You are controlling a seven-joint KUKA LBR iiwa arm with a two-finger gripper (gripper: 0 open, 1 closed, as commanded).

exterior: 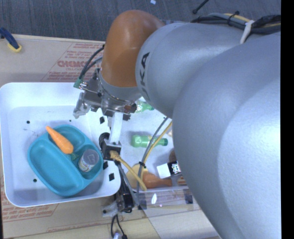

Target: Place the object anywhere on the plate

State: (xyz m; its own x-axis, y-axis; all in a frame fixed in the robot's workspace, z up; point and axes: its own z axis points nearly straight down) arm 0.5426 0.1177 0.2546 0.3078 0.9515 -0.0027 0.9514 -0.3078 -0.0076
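Observation:
A blue divided plate (47, 168) lies in the left white bin (10, 103). An orange carrot (60, 139) rests on the plate's upper part. A small clear jar with a metal lid (89, 160) stands in the plate's right compartment. My gripper (87, 106) hangs over the left bin's right side, just above and to the right of the plate, largely hidden under the orange wrist band (129, 49). Nothing is visibly held in it.
In the right bin lie a green bottle (148, 141), another green item (145, 106) partly under the arm, and a brown object (157, 181) beside a white tag. The grey arm covers most of the right side. Cardboard (62, 59) lies behind the bins.

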